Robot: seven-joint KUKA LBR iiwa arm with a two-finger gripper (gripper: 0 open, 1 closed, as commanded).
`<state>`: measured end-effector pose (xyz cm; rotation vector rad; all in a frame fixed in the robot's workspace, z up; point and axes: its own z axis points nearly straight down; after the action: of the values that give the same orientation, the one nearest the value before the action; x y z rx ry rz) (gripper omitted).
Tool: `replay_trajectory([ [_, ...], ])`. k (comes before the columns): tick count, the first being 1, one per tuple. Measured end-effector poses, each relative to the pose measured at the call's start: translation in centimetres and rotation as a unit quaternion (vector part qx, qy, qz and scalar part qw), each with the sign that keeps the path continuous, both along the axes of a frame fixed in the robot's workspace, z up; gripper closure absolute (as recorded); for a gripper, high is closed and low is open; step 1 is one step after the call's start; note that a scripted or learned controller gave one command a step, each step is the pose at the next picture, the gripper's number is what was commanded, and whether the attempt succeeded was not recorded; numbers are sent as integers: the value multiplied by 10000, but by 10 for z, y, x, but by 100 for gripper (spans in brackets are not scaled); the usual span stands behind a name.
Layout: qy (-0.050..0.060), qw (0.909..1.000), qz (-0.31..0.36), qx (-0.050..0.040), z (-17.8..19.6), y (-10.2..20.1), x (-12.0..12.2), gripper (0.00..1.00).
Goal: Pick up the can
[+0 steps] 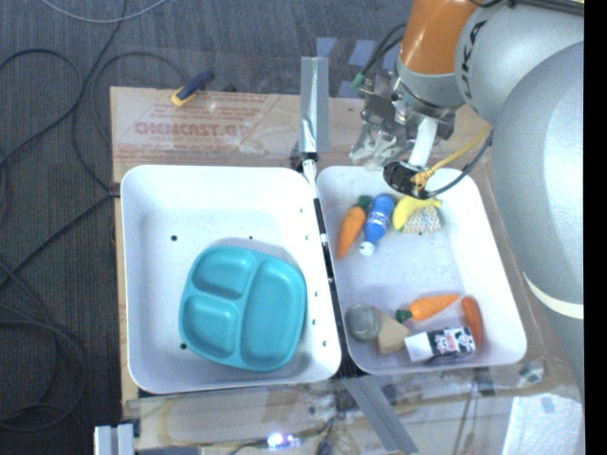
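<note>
The can [361, 322] is a small grey round thing lying at the near left of the right bin [493, 245], touching a tan wooden block [388, 335]. My gripper [395, 150] hangs over the far rim of that bin, well behind the can and apart from it. Its fingers stand spread, open, with nothing between them. The orange wrist band [438, 27] rises above it.
The right bin also holds a carrot [351, 230], a blue bottle [377, 222], a yellow banana on a mesh bag [417, 214], two more carrots [434, 305] and a small carton [441, 343]. A teal divided plate [245, 307] lies in the left bin [152, 207].
</note>
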<state>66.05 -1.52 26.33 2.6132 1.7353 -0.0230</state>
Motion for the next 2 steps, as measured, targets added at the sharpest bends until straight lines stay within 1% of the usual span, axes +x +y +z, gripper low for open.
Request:
replay_trajectory([
  [1, 14, 10000, 1, -19, 8, 0, 0, 100],
  [2, -27, 9986, -519, 47, -1, 36, 7, 100],
])
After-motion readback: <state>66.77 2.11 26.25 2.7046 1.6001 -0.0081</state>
